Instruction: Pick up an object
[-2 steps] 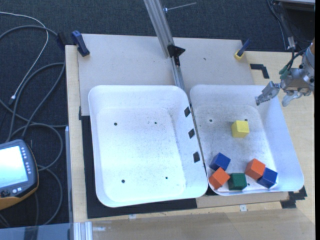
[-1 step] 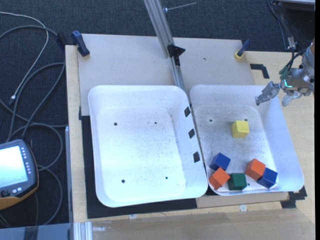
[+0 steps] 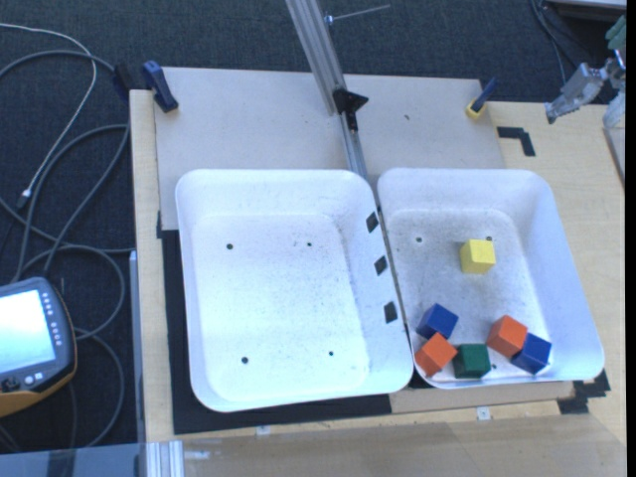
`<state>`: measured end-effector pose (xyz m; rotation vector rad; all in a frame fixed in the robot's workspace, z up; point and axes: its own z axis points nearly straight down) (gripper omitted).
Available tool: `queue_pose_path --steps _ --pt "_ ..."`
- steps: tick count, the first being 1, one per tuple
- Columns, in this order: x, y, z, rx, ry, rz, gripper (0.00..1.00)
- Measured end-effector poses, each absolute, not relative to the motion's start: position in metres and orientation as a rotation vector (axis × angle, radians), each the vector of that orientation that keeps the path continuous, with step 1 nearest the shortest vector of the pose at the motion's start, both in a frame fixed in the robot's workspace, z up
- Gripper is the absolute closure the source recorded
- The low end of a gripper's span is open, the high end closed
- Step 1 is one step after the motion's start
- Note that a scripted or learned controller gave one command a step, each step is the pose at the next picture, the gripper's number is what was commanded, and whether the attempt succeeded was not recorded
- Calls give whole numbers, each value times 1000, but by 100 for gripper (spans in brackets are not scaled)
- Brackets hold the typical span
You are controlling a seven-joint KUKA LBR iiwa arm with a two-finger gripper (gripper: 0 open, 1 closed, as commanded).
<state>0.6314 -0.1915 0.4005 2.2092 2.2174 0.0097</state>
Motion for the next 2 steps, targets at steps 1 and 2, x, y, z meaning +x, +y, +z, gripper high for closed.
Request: queue_pose_path --steps 1,2 --pt "675 -178 200 2224 2229 -7 0" --pt "676 -197 120 2228 2226 -9 0"
